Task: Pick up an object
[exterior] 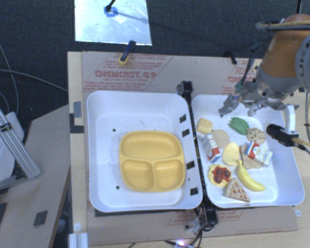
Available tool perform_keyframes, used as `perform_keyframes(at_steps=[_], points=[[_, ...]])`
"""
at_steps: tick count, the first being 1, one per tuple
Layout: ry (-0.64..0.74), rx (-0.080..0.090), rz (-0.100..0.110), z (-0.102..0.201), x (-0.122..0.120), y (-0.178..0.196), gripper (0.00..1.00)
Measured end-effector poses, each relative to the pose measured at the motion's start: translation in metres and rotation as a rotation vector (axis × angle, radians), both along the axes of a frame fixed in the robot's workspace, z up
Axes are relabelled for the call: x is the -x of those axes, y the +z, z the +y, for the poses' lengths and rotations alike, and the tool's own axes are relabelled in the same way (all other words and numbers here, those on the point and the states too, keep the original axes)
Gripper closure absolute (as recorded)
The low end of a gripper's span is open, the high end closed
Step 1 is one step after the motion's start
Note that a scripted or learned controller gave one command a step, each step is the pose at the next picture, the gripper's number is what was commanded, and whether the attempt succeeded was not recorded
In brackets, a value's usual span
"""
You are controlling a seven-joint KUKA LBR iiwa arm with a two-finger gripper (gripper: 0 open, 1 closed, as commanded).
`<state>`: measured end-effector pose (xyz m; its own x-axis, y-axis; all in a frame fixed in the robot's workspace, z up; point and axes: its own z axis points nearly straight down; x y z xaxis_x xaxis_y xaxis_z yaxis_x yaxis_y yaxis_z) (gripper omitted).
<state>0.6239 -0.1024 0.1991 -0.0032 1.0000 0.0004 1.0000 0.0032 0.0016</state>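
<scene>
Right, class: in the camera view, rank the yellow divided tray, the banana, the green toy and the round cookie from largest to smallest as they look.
1. Yellow divided tray
2. Banana
3 and 4. Green toy and cookie look about alike; I would not rank them.

Even overhead light, glare on the foil sheet [112, 13], slightly soft focus throughout.

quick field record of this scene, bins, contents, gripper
left bin: holds a yellow divided tray
right bin: toy food, including banana, green leaf, cookie, pizza slice
gripper: above the right bin's far end, near the green leaf, nothing seen between its fingers
task state: no object picked up yet
</scene>
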Motion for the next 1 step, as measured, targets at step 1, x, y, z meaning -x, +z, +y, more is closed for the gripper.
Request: perform_keyframes(at_steps=[1], points=[[-0.007,0.001,0.004,-0.0725,-0.0067,-0.0647,0.0]])
